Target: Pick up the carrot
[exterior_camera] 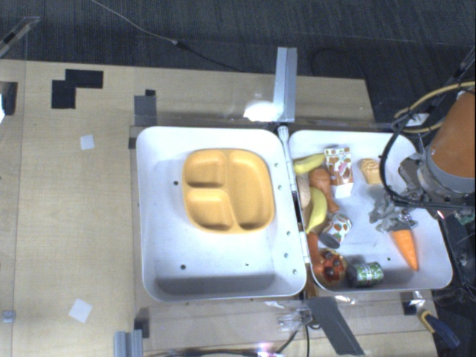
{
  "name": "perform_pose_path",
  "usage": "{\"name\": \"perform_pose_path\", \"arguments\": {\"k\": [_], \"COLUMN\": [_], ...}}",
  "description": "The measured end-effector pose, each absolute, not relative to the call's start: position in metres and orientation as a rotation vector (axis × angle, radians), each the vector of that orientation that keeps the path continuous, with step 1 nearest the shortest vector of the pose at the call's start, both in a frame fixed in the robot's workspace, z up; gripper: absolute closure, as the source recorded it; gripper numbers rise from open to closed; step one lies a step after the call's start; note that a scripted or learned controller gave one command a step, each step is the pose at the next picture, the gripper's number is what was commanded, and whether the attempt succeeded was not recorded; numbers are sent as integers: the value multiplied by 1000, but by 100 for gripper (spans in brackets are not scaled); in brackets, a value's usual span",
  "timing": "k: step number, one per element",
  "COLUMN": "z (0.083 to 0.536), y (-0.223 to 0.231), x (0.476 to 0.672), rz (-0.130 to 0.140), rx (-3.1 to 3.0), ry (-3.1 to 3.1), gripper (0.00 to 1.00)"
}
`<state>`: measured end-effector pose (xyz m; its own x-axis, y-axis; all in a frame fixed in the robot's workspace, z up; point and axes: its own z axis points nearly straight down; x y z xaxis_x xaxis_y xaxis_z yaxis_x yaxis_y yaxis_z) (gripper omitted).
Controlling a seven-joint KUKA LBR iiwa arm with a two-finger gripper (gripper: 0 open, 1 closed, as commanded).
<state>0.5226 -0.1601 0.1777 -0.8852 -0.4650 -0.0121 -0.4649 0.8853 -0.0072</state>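
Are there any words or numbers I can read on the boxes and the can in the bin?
None can be read.
Small carton: red and white print, too blurred to read.
Green can: label too small to read.
Dark and white packet: markings too blurred to read.
Carrot, yellow tray, bananas: no writing.

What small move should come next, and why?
Probably lower the gripper a little toward the carrot. It sits just above the carrot's top end in the right bin, and the carrot lies on the bin floor, apart from the can.
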Motion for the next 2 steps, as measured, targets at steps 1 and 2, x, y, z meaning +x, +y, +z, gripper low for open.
{"name": "perform_pose_path", "arguments": {"k": [1,2], "z": [95,200], "y": [-199,-172], "x": [502,511], "rz": [-2,-8], "rx": [-1058,-573], "ry": [2953,3074], "gripper": [100,100]}}
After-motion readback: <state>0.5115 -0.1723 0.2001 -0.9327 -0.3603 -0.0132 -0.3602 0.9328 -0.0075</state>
